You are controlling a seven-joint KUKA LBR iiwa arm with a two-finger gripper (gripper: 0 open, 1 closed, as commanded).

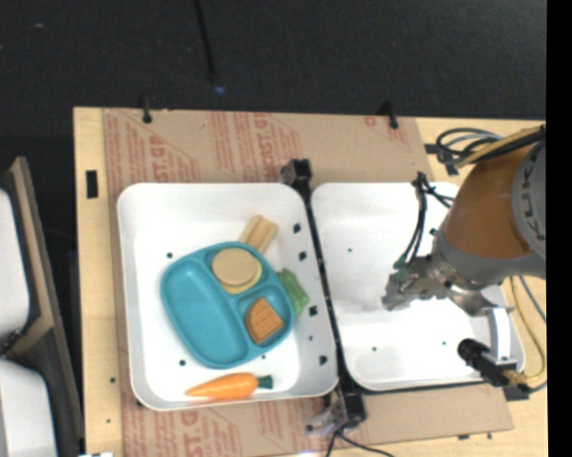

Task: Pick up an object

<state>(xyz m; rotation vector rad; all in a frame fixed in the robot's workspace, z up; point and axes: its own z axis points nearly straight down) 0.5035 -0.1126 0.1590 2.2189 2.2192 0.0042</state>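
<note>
A blue sectioned plate (202, 314) lies in the left bin (138, 227). On it rest a round tan cookie (237, 268) and a brown waffle-like piece (265, 320). A tan wooden block (259, 232) leans at the plate's upper edge, and a green piece (294, 292) sits at its right rim. An orange carrot (226, 386) lies near the bin's front wall. My gripper (401, 289) hangs over the right bin (362, 212), near its middle, well away from all these objects. Nothing shows beneath it.
Black clips (296, 172) hold the divider between the bins. Cables (462, 147) trail at the back right. The brown bench board (219, 146) surrounds both bins. A black fitting (481, 358) sits at the right bin's front right.
</note>
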